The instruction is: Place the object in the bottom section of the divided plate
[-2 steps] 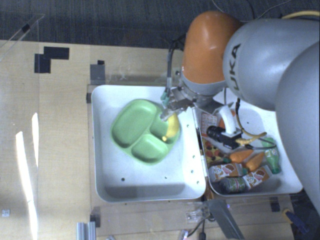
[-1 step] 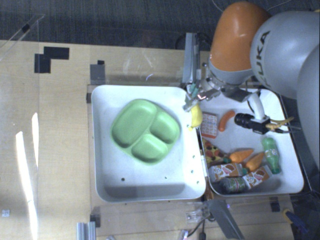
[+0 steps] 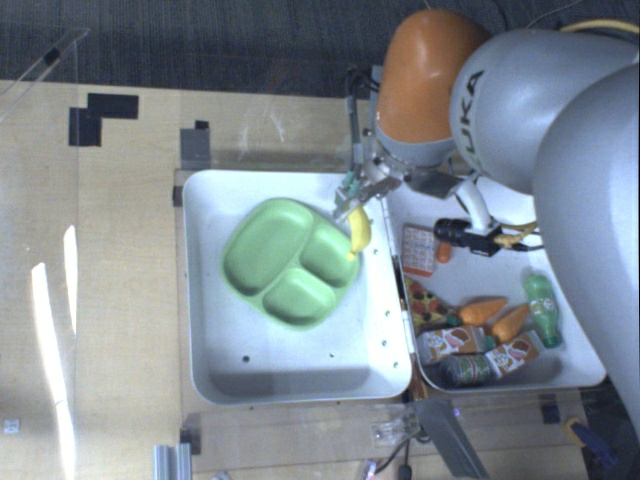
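Camera view: a light wooden bench [image 3: 100,298] is seen from above, with dark carpeted floor [image 3: 200,18] beyond its far edge and black tape marks [image 3: 100,113] near that edge. A clear panel with bright reflections [image 3: 50,298] covers the left of the bench. Two shallow white bins are set side by side. In the left bin [image 3: 290,368] a green divided plate [image 3: 290,258] with three sections is laid, tilted relative to the bin walls. In the right bin [image 3: 580,373] several items are gathered: a red card [image 3: 419,249], an orange carrot-like piece [image 3: 484,311], a green bottle [image 3: 541,308], a dark can [image 3: 468,370] and small packets [image 3: 455,343].

The grey arm [image 3: 570,128] with its orange band [image 3: 425,68] is extended over the divide between the bins. The gripper [image 3: 355,203] is held above the plate's right edge, and a yellow banana [image 3: 359,231] hangs at its fingertips, pinched between narrowly parted fingers, just over the rim of the plate's right section.
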`<action>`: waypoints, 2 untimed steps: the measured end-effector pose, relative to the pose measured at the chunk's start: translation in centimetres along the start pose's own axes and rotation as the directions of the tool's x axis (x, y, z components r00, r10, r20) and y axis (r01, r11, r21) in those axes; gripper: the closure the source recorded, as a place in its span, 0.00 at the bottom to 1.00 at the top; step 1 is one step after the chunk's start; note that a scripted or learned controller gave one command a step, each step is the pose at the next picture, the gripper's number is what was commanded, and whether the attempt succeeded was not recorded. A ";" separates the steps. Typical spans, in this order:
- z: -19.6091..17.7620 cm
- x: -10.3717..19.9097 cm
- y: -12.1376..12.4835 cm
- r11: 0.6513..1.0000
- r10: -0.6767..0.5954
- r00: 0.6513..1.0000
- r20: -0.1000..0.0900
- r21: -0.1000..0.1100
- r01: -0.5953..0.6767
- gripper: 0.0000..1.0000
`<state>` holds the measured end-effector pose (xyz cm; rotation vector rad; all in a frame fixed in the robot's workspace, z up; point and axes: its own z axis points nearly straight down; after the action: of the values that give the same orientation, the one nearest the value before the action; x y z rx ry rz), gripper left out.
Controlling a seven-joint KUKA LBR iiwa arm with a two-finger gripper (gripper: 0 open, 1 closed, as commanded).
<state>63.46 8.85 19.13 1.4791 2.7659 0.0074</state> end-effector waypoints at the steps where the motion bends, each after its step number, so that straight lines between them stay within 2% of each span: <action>1: 0.0 0.0 0.0 1.000 0.000 1.000 0.000 0.000 0.000 0.00; 2: -14.4 1.1 5.0 0.981 -0.194 0.981 0.003 -0.003 0.194 0.00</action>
<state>66.96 12.50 33.55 1.2014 2.8931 0.0091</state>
